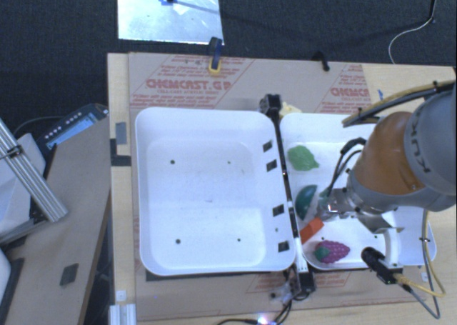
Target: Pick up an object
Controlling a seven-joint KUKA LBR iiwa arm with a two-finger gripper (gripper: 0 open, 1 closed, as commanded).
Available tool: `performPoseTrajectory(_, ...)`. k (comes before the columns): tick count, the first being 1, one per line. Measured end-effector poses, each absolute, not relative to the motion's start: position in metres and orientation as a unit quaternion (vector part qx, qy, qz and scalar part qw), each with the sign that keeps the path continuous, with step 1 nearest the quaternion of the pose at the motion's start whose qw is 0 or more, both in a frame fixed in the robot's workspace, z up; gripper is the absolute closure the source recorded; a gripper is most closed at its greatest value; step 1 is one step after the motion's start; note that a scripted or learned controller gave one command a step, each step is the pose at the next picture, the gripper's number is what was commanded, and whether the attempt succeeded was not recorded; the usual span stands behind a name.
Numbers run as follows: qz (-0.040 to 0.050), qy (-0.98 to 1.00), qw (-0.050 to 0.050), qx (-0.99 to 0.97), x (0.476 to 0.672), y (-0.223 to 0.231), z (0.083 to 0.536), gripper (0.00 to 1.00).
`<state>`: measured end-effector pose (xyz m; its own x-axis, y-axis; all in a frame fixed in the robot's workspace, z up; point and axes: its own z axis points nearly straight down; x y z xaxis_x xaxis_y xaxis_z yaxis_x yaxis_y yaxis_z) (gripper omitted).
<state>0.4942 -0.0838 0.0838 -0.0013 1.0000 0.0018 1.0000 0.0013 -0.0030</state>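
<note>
Go down slowly over just one toy in the right bin (335, 127), maybe the orange piece (312, 230) beside the purple grape toy (331, 251); cannot tell how the jaws stand.

"CHEMCAST GP" in red on the brown board (187, 82).

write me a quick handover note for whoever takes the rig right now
Gripper: low over the right bin, near its left wall; nothing seen between its fingers.
Things, all in the right bin: light green piece toward the back, dark green piece beside the gripper, orange piece, purple grape bunch at the front.
Done: nothing lifted.
Left: grasp one object and raise it.
</note>
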Motion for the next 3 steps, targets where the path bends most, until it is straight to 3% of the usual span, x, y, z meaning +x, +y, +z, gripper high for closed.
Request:
performPoseTrajectory(1, -0.0048, -0.711, -0.004, -0.703, 0.543, -0.002, 0.19, 1.0)
performPoseTrajectory(2, -0.0072, -0.709, -0.006, -0.705, 0.514, 0.0, 0.337, 1.0)
performPoseTrajectory(3, 0.0017, -0.706, 0.0, -0.709, 0.532, -0.066, 0.253, 1.0)
